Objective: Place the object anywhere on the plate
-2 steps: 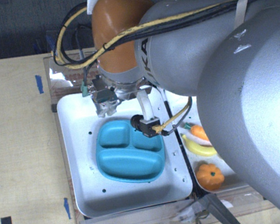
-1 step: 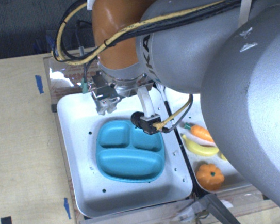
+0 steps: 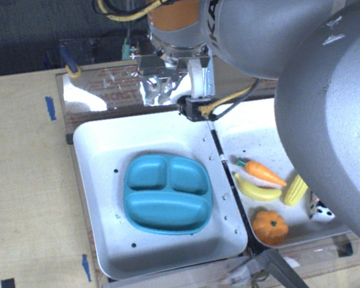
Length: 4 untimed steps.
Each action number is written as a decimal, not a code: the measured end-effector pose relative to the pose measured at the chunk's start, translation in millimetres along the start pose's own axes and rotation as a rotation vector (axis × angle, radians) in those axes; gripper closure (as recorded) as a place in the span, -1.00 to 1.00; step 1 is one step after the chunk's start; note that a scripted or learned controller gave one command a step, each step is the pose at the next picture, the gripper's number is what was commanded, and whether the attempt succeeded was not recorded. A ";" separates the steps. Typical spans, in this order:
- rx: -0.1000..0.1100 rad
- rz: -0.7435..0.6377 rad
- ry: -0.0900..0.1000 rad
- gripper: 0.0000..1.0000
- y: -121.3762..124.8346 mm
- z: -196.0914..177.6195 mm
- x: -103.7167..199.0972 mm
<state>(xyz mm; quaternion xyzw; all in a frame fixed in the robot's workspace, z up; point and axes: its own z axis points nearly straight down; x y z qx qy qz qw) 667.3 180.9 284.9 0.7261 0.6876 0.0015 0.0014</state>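
We see two bins side by side on the worktop: the left bin holds the plate near its middle. In the right bin, the carrot lies across the banana, the corn just right of them, and the pumpkin nearer us.

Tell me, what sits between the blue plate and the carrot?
In the camera view, between the blue plate and the carrot lie bare white bin floor and the two bins' adjoining rims.

Blue three-compartment plate lies flat in the left bin.
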 end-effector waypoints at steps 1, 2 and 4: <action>0.011 0.346 -0.004 1.00 -3.3 55.4 17.9; 0.014 0.498 -0.007 1.00 -6.4 146.6 43.6; 0.003 0.823 0.000 -1.00 -2.4 17.2 33.0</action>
